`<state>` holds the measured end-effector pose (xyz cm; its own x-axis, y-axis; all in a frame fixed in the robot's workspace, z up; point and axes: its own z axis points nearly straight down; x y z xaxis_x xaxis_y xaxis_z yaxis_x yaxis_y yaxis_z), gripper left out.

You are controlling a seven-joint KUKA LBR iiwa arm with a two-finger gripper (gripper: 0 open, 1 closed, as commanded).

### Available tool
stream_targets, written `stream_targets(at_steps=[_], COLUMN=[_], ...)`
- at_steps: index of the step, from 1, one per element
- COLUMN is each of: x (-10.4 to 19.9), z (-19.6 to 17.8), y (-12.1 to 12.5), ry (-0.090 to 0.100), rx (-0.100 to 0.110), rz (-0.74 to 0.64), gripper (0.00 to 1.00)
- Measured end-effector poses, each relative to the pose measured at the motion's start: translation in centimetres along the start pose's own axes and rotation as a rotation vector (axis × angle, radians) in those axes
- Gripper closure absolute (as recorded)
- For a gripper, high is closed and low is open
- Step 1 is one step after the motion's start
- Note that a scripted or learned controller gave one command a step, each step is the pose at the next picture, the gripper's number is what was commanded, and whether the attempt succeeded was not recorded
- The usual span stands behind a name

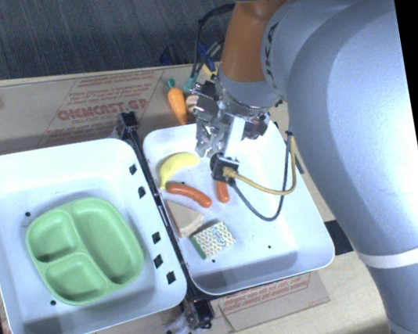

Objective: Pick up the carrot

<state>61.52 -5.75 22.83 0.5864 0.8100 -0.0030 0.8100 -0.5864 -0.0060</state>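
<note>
bins: two (pixel 2 260) (pixel 302 250)
tray: one, green (pixel 84 250)
carrot: one (pixel 176 104)
banana: one (pixel 178 164)
sausages: two (pixel 190 195) (pixel 222 192)
sponge: one (pixel 213 238)

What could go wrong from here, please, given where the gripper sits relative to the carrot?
1. The carrot lies on the cardboard beyond the right bin's far rim, while the gripper hangs over the bin, so a straight descent would likely miss it.
2. The banana and sausage lie just below the gripper and could be grabbed instead.
3. The looping cable might snag on bin contents.
</note>
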Motion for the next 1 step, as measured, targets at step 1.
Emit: stream_targets(at_steps=[1], x=[-2.22], z=[-2.52], y=[1.63], ry=[0.001], rx=[-0.003], rz=[0.096], gripper=[1.00])
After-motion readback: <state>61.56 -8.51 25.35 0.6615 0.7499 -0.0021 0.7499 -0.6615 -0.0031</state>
